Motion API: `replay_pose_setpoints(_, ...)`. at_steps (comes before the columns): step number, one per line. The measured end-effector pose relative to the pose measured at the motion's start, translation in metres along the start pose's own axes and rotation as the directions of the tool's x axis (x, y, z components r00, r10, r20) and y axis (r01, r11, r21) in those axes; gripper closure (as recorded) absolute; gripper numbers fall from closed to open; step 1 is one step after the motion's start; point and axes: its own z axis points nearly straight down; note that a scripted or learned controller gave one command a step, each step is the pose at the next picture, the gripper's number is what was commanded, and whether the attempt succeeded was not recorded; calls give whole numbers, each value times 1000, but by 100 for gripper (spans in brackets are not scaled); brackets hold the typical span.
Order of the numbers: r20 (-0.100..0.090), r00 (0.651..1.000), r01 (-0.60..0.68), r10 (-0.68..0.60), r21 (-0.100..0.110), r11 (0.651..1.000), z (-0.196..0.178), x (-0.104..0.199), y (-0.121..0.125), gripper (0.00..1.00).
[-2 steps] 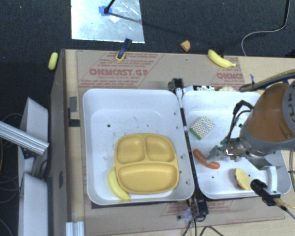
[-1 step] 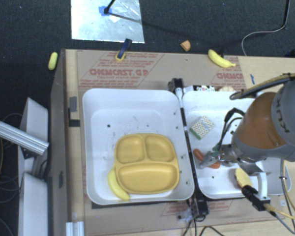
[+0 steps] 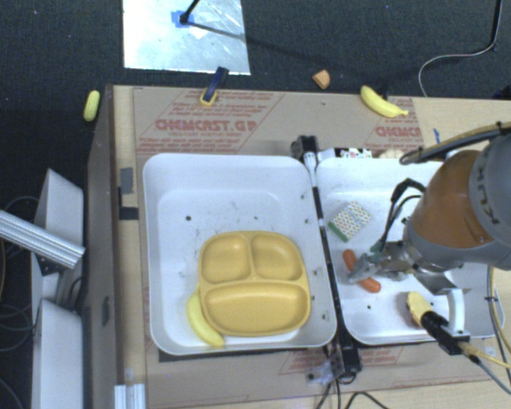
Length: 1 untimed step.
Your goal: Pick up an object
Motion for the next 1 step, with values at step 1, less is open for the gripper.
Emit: replay_pose_setpoints(1,0,1000,1,-1,-2,1000,-10,0,1,100)
